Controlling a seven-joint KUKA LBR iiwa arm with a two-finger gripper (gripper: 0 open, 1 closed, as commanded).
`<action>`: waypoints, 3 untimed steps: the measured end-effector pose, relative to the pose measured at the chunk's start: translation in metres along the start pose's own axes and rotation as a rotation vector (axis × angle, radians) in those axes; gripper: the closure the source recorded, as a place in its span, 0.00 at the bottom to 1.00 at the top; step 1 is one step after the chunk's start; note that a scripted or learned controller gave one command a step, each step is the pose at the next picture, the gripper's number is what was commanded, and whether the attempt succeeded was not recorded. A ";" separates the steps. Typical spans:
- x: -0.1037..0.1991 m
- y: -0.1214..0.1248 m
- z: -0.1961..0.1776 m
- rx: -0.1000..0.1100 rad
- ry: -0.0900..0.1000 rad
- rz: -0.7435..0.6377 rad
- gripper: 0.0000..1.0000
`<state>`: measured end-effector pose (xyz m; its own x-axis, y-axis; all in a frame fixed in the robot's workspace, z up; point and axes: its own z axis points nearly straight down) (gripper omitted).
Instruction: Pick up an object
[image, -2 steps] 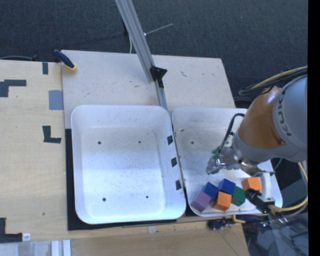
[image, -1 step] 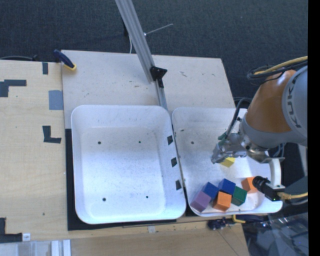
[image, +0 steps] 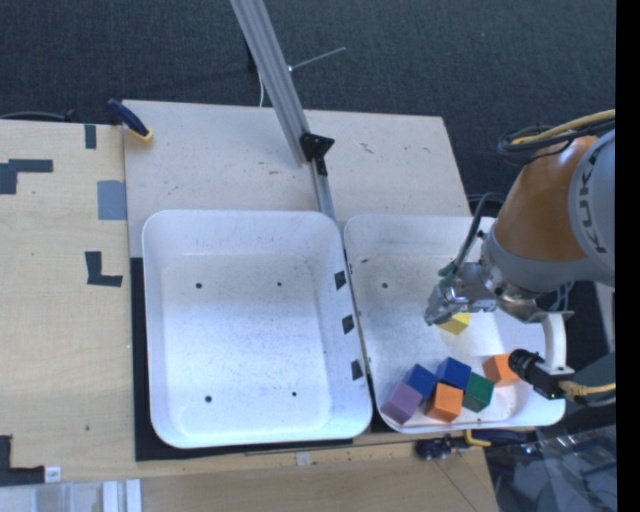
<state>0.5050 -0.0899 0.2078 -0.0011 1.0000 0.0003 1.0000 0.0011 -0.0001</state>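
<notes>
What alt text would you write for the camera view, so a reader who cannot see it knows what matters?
A grey and orange robot arm's gripper hangs in the right white bin just above a small yellow block. Purple, blue, orange and green blocks cluster at that bin's near edge, beside the left white bin.

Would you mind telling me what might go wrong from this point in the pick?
1. The hand is right over the yellow block, which is largely hidden beneath it; an off-centre close could push it away rather than grip it.
2. The other blocks, such as the purple block and the orange block, huddle against the right bin's near wall, so reaching them risks a collision.
</notes>
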 end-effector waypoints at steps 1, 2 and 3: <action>0.058 -0.005 -0.004 0.002 0.002 -0.007 1.00; 0.105 0.003 -0.016 0.001 0.002 -0.006 1.00; 0.166 0.015 -0.016 0.002 0.002 -0.007 1.00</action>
